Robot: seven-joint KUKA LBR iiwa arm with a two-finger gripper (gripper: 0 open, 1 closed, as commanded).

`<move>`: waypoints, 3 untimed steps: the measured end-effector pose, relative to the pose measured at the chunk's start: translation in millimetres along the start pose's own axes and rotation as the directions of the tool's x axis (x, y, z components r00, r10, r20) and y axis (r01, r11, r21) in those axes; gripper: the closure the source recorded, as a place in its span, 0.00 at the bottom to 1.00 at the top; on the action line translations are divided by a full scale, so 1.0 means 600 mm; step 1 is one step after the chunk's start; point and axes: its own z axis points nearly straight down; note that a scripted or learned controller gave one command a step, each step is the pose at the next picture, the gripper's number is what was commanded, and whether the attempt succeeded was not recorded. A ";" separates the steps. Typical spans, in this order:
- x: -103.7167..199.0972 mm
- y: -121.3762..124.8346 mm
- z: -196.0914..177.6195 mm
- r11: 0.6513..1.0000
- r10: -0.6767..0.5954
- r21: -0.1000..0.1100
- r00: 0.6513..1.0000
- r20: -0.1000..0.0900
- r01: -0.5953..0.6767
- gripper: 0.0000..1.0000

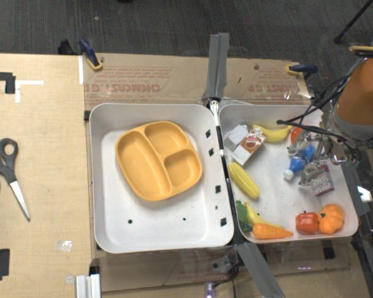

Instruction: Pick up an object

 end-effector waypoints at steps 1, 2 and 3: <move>-0.041 0.011 -0.002 1.000 -0.030 0.002 1.000 0.004 0.030 0.00; 0.005 0.000 0.000 0.995 0.099 -0.001 0.995 0.000 -0.099 0.00; -0.031 0.036 0.000 0.998 0.057 0.000 0.998 0.002 -0.057 0.00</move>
